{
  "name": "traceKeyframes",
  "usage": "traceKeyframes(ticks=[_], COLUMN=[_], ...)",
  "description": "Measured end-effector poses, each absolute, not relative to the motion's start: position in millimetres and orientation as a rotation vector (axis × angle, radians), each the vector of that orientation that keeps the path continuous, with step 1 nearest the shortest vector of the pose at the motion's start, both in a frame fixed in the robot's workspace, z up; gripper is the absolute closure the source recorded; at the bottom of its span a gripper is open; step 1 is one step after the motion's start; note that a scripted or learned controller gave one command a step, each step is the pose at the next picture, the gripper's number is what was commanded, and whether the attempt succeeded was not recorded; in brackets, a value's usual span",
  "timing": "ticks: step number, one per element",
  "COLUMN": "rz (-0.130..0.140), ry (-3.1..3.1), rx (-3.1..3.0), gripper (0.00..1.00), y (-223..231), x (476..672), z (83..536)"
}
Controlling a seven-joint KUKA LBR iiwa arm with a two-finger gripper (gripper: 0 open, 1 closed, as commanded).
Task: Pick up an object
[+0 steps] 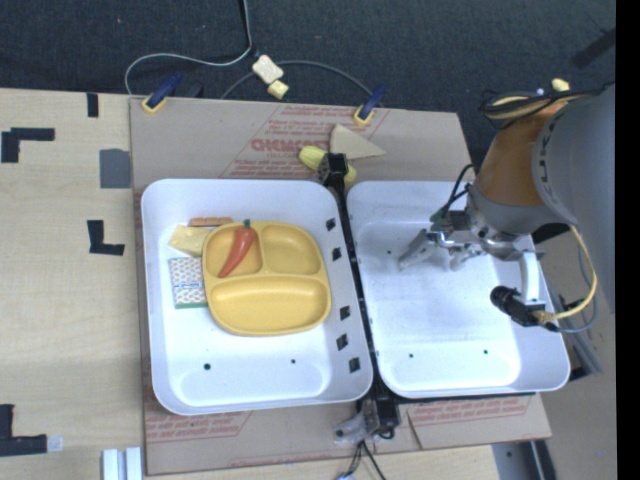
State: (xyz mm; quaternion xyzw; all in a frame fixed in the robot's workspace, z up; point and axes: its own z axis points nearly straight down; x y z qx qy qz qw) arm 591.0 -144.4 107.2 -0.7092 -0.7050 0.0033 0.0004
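A yellow divided plate (268,280) lies in the left bin (160,268), with a red chili pepper (236,249) in its upper left compartment. A pale yellow wedge (187,238), a small patterned card (186,280) and a thin brown stick (209,222) lie beside the plate's left edge. My gripper (422,251) hangs over the upper middle of the right bin (440,358), its fingers pointing left, with nothing seen between them. The grey arm with its orange band (520,158) comes in from the right.
A black divider (345,268) separates the two bins. Behind them on the cardboard sit a yellow object (313,155) and a tan wedge (357,143). Cables and blue-yellow clamps (160,93) line the back edge.
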Motion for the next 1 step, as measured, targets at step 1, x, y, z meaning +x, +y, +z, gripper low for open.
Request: traceKeyframes(ticks=[1], rz=[-0.008], ry=[-2.233], rx=[-2.216], gripper=[0.0], y=[-71.9], x=[614.2], z=[189.1])
